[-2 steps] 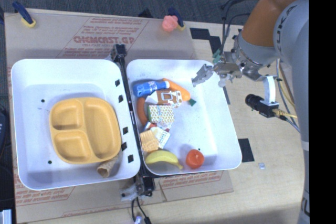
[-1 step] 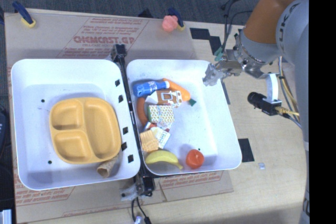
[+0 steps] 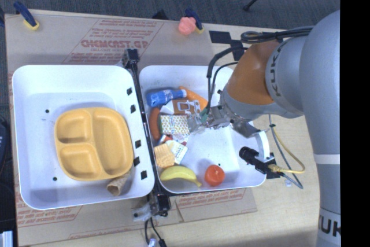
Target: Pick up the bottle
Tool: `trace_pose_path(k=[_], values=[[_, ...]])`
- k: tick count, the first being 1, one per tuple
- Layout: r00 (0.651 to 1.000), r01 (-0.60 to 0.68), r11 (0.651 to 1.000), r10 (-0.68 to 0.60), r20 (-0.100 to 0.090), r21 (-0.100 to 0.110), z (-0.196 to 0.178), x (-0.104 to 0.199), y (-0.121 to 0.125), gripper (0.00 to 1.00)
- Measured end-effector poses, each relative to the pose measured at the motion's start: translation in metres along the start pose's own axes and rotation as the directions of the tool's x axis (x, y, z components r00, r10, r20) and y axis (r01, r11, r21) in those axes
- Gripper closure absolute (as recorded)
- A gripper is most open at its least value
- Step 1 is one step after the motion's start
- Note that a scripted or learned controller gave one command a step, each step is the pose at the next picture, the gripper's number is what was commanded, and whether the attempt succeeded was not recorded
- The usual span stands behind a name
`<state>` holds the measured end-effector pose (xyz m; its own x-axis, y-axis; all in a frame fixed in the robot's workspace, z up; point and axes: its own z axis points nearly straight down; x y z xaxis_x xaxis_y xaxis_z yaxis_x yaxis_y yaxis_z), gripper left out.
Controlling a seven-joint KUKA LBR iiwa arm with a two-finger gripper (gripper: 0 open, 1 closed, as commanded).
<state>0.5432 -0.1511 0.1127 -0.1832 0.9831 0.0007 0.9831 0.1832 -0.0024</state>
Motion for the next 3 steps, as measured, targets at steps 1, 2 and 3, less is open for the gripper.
trace_pose_path(k=[1, 2, 3], values=[[0.999, -0.033, 0.999, 0.033, 0.0, -0.001, -0.13, 0.013, -0.066, 1.0], [0.983, 0.181, 0.983, -0.181, -0.001, 0.001, -0.078, 0.107, -0.048, 1.0], [0.859, 0.511, 0.859, -0.511, 0.002, -0.001, -0.118, 0.139, -0.042, 1.0]])
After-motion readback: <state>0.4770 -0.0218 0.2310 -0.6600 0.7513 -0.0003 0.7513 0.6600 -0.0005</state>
